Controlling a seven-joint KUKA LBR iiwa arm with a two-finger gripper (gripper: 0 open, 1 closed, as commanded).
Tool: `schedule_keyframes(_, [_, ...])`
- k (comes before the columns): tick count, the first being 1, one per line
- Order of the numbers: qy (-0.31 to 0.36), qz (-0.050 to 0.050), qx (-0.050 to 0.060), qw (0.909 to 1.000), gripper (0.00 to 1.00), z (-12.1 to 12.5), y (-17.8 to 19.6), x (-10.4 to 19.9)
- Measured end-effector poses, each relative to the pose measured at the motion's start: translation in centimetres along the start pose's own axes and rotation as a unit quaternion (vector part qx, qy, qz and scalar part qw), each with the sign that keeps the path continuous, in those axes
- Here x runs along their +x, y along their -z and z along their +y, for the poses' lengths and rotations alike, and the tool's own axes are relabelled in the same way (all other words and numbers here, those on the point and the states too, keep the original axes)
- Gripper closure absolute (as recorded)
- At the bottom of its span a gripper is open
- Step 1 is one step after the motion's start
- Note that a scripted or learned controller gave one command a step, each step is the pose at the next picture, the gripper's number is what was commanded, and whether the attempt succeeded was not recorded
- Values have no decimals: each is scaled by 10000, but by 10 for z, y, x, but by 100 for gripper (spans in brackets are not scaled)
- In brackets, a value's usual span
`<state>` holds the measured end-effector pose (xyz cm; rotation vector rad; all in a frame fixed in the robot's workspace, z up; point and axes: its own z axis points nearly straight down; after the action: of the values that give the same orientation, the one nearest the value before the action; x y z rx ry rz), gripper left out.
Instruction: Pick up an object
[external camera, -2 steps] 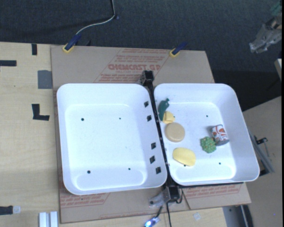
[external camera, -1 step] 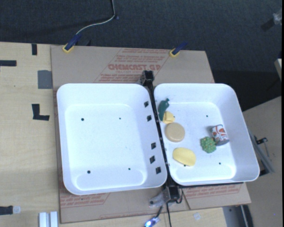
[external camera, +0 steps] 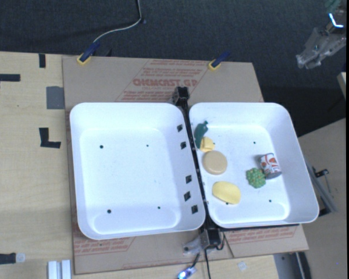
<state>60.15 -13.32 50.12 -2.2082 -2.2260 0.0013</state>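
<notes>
White plastic bins sit side by side; I see every candidate in the right bin [external camera: 279, 121]: yellow lump [external camera: 226, 192], tan disc [external camera: 214, 162], green piece [external camera: 256, 178], small can [external camera: 270, 164]. My gripper [external camera: 320, 48] hovers far right, parked clear; whether it's open I cannot tell.

A brown cardboard sheet [external camera: 157, 80] on the bench [external camera: 17, 156] carries two white bins [external camera: 81, 173] side by side

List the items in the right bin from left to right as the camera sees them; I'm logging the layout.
Teal piece → tan disc → yellow lump → green piece → red-and-white can.
</notes>
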Motion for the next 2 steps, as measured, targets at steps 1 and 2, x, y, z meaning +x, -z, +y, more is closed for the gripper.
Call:
schedule_keyframes(1, [-23,-14,-33,10000,100,-78,36,25])
schedule_keyframes(2, [-33,-22,-23,10000,0,-75,33,24])
